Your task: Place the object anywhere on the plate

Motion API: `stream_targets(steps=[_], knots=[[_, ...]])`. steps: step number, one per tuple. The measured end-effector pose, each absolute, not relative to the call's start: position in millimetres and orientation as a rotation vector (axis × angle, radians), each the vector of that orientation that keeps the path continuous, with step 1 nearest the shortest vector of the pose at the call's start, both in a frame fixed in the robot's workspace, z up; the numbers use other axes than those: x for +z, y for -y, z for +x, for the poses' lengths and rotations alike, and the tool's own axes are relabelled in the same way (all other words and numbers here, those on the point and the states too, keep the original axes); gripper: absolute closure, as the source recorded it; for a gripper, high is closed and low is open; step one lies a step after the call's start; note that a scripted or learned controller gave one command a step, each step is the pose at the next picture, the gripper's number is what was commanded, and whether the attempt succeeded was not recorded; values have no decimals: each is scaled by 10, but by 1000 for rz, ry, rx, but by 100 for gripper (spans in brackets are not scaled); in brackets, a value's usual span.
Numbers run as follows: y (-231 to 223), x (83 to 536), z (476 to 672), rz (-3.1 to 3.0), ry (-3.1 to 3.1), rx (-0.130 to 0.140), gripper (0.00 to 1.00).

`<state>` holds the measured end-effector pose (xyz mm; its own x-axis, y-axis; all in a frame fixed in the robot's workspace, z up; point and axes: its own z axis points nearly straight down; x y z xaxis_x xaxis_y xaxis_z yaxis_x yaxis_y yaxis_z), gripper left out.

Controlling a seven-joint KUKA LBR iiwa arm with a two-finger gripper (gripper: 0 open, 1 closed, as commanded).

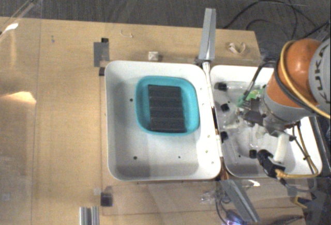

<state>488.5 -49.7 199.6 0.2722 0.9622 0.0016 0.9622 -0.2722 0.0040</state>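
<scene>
Orange-banded arm (300, 81) hangs highest, reaching in from the right and bending down over the right bin (235, 167). Its gripper (247, 114) sits low among the bin's contents, mostly hidden under the grey wrist, and I cannot tell whether it is clenched, released, or grasping anything. Small black pieces (222, 86) lie scattered along the left side of that bin, with a green scrap (251, 95) just beside the wrist. Which of these is the object I cannot say, but all of them lie in the right bin, well apart from the plate. The left bin (155, 167) holds the teal plate (192, 102), set toward its far side, with a dark ridged slab (166, 108) lying on it.
</scene>
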Motion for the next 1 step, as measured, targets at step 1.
stream_targets(steps=[1], knots=[[490, 2101, 4906, 2500, -1896, 11, 100]])
